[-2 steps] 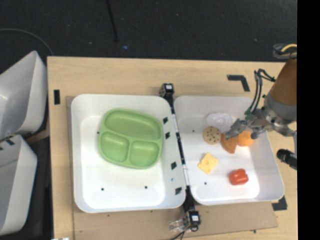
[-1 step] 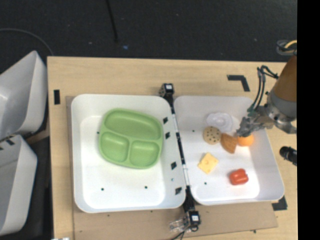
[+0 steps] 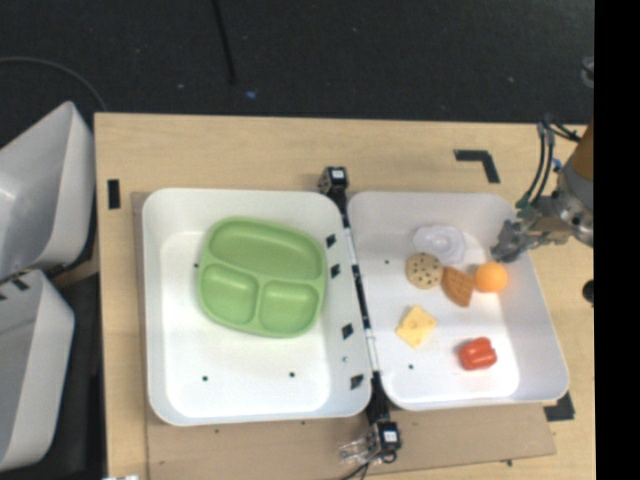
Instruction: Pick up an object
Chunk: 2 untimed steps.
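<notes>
The right bin (image 3: 520,368) holds several small food toys. An orange ball (image 3: 491,278) lies near its right wall, touching a brown wedge (image 3: 458,287). Left of those sits a round cookie (image 3: 423,270), with a clear plastic piece (image 3: 441,240) above it. A yellow cheese wedge (image 3: 416,326) and a red pepper (image 3: 477,353) lie lower in the bin. My gripper (image 3: 508,243) hangs at the bin's right side, just above and right of the orange ball. Nothing shows between its fingers.
The left bin (image 3: 170,368) holds a green divided plate (image 3: 263,277). A black divider with clips (image 3: 352,298) runs between the bins. White casings (image 3: 40,198) stand off the bench's left edge. The arm's wrist (image 3: 570,203) enters from the right.
</notes>
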Motion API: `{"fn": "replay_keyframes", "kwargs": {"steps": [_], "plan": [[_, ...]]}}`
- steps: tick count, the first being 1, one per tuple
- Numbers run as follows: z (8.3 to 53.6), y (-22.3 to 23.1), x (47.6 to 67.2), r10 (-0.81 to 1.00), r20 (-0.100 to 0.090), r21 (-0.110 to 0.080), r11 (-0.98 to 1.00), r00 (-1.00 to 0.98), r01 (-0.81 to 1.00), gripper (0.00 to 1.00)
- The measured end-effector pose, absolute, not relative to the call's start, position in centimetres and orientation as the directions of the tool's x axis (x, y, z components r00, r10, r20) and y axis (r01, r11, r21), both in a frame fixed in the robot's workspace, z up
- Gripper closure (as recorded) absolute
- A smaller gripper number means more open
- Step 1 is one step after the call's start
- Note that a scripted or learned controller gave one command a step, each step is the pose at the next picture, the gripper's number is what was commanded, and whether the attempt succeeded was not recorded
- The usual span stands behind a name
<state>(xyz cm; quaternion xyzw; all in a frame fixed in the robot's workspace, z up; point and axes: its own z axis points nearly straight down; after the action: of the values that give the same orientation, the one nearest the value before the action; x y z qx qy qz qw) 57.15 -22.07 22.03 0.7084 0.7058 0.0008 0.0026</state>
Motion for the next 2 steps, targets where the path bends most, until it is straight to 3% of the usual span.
{"fn": "replay_keyframes", "kwargs": {"steps": [1, 2], "plan": [[20.7, -22.2, 57.2, 1.0, -0.002, -0.001, -0.006, 0.006, 1.0, 1.0], [20.5, -17.3, 57.2, 1.0, 0.001, 0.001, 0.006, -0.006, 1.0, 1.0]]}}
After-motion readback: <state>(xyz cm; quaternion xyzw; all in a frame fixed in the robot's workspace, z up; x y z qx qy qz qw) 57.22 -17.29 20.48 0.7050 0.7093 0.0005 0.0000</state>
